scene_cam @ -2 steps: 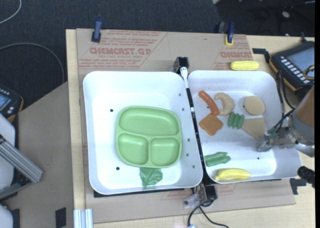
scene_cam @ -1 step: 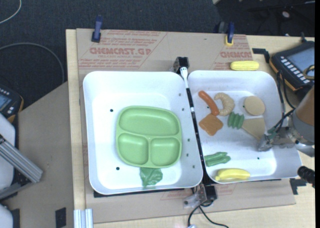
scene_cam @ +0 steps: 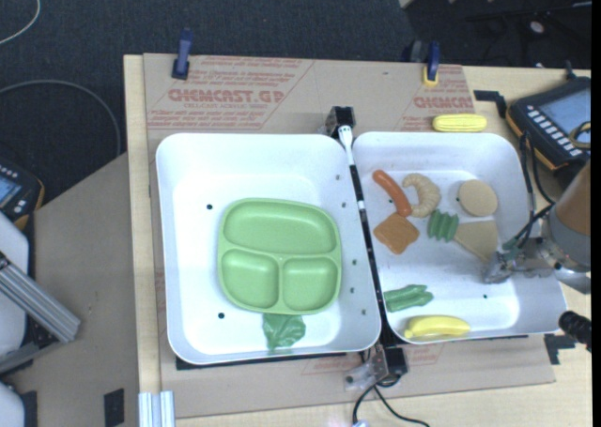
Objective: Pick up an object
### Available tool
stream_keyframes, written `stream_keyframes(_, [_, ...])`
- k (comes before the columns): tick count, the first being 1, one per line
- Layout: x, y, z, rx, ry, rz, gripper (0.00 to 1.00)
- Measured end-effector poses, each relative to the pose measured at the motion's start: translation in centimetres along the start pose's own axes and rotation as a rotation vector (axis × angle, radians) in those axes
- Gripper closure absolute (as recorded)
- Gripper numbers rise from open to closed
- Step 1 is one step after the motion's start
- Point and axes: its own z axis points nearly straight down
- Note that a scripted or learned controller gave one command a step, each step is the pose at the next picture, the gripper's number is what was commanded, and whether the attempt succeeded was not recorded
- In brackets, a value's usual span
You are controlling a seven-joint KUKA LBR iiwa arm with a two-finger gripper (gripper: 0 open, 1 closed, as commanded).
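Camera view caught the gripper low in the right bin, near that bin's right wall, with the grey arm entering from the right. Whether the jaws were released or clenched could not be told (they were small and dark against shadow), and nothing showed between them. Just beyond the jaws, toward the bin's far side, lay a tan wedge, close enough that it may have been touching; a round biscuit sat further on, and a green ridged piece and an orange square lay off to the left. A yellow banana rested near the front rim. The likely trouble: a flat wedge lying on the floor could slide away from closing jaws, or they could scrape the bin.
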Motion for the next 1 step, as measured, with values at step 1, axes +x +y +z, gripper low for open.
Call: stream_keyframes(1, [0.00, 0.00, 0.00, 0.000, 0.000, 0.000, 1.00])
